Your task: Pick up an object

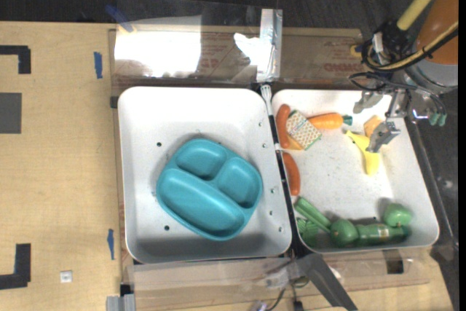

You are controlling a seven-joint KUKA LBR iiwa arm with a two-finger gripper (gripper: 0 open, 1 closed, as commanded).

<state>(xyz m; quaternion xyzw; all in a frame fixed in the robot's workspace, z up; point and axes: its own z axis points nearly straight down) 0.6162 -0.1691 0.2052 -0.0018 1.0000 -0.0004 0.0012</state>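
The gripper [381,129] hung over the upper right part of the right bin [422,178], its two fingers spread apart with nothing between them. Just beneath and beside it lay a yellow toy banana [366,150], with a small orange piece [372,124] touching its upper end. To the left, a toy carrot [325,121] lay crosswise beside a checkered cracker-like piece [303,131], which overlapped an orange sausage-shaped toy [284,119] along the bin's left wall; a second orange piece [292,172] lay below it. Green toy vegetables [349,228] were lined along the bottom edge. The left bin [145,120] held a teal divided plate [210,188], tilted. Both bins sat on the counter [51,156].
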